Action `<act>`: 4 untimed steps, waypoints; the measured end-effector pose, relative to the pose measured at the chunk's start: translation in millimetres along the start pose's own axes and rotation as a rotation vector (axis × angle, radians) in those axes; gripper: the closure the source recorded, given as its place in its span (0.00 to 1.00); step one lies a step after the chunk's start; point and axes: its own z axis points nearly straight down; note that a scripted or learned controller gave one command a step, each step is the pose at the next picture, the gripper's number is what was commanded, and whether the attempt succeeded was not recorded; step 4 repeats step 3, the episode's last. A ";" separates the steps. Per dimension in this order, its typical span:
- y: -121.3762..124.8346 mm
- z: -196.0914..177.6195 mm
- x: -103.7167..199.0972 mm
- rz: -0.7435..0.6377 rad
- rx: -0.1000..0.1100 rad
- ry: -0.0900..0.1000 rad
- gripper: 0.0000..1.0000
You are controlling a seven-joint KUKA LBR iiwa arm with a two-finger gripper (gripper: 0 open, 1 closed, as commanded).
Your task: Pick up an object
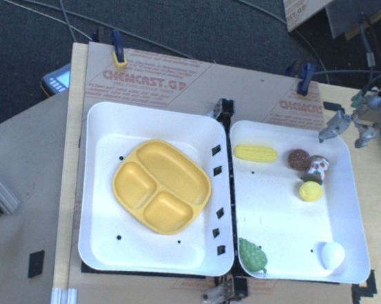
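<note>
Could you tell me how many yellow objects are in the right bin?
2. A yellow corn cob lies at the bin's far left, near the divider; a yellow ball sits further right, just below the brown items. None appear hidden.

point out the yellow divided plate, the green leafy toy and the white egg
yellow divided plastic plate [161, 186]: camera view, centre ridge
green leafy toy vegetable [253, 256]: camera view, its middle
white egg-shaped object [332, 255]: camera view, its top

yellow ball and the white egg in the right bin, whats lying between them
Nothing: in the camera view, the stretch of right bin floor between the yellow ball and the white egg is bare white.
</note>
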 end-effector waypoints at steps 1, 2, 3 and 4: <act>2.9 -8.8 0.6 -0.003 -0.014 -0.004 0.00; 3.6 41.9 -9.5 -0.002 -0.009 -0.003 0.00; 5.8 100.8 -7.9 -0.002 -0.017 0.000 0.00; 5.8 100.8 -7.9 -0.002 -0.017 0.000 0.00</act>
